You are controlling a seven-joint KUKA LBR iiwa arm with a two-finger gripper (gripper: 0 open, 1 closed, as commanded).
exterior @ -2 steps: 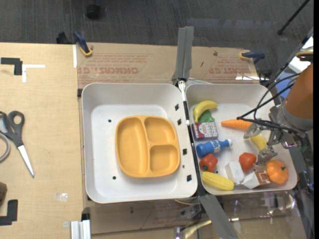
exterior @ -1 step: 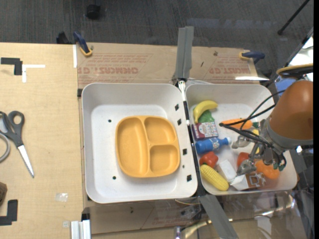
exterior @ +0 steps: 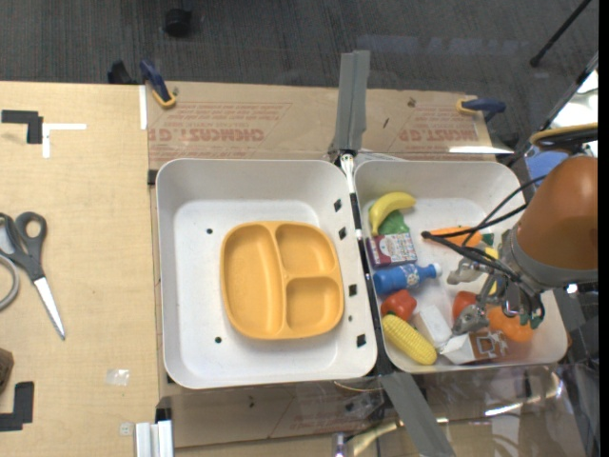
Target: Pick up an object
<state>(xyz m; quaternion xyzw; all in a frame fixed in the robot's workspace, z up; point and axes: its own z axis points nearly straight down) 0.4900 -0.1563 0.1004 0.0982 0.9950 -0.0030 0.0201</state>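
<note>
Two shallow white bins are seen side by side on the bench from above. In the left bin [exterior: 181, 284] a yellow divided plate [exterior: 283, 280] with three compartments is laid flat near the middle; its compartments hold nothing that can be made out.

The right bin [exterior: 433, 174] is crowded with small toys. A banana [exterior: 390, 206] is found near the bin's upper left, with a green piece [exterior: 394, 225] just below it. A small purple-and-white carton [exterior: 393, 249] lies beneath that, touching or nearly touching a blue bottle [exterior: 403, 276] laid on its side. A red pepper-like piece [exterior: 399, 305] is placed below the bottle, and a corn cob [exterior: 409, 340] lies tilted at the bin's lower left. An orange stick-like piece [exterior: 459, 239] is seen toward the middle, and further orange and red pieces [exterior: 504, 324] are clustered at the lower right.

The arm [exterior: 566, 219] is brought in from the right, its orange band over the right bin's right side. The gripper [exterior: 497, 305] is lowered among the orange and red pieces at the lower right. How far the fingers are parted cannot be told, and nothing can be seen to be held between them.
</note>
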